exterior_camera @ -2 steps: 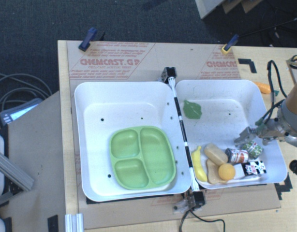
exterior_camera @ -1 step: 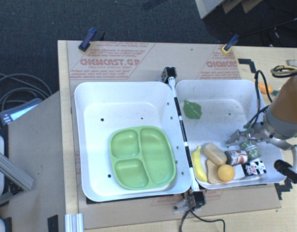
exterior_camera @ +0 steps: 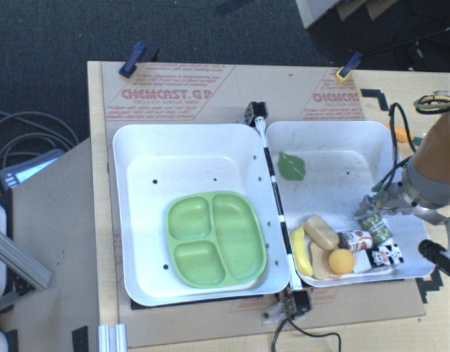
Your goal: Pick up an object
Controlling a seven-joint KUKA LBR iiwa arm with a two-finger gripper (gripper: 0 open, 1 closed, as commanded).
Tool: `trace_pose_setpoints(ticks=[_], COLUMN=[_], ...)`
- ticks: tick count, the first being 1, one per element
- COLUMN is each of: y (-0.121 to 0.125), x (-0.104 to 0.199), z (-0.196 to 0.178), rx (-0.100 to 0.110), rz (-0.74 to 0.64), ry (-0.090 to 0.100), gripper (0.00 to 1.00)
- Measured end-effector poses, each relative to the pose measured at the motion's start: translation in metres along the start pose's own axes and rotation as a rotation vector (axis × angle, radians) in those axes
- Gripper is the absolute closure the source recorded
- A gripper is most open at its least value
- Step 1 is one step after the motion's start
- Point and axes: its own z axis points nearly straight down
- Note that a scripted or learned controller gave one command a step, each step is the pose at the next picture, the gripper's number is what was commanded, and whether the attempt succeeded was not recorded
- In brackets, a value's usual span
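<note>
The camera view looks down on two white bins side by side; the left bin (exterior_camera: 137,160) holds a green divided tray (exterior_camera: 215,238) lying flat toward its front; the right bin (exterior_camera: 335,134) holds the loose things. A green lump (exterior_camera: 292,166) lies alone near the right bin's back left, close to the dividing rim; at the front left a yellow banana (exterior_camera: 300,254) lies along the rim, with a tan bread roll (exterior_camera: 321,232) touching it and an orange ball (exterior_camera: 341,261) just in front of the roll; a small can with a red label (exterior_camera: 357,240) lies on its side beside the ball, and a black-and-white carton (exterior_camera: 387,255) rests near the front right corner. The arm (exterior_camera: 434,163) reaches in from the right; its gripper (exterior_camera: 374,213) is low over the right side of that bin, just above the can; whether the claw is wide, narrow or holding anything I cannot tell, as its tip is a blur.
</note>
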Motion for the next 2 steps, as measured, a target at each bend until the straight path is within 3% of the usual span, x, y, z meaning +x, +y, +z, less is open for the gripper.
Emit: trace_pose_setpoints(ticks=[1, 2], y=[0.091, 0.103], x=[0.059, 0.056], z=[-0.004, -0.177], rx=[0.002, 0.0], rz=[-0.004, -0.003], ry=[0.003, 0.0], gripper=[1.0, 1.0])
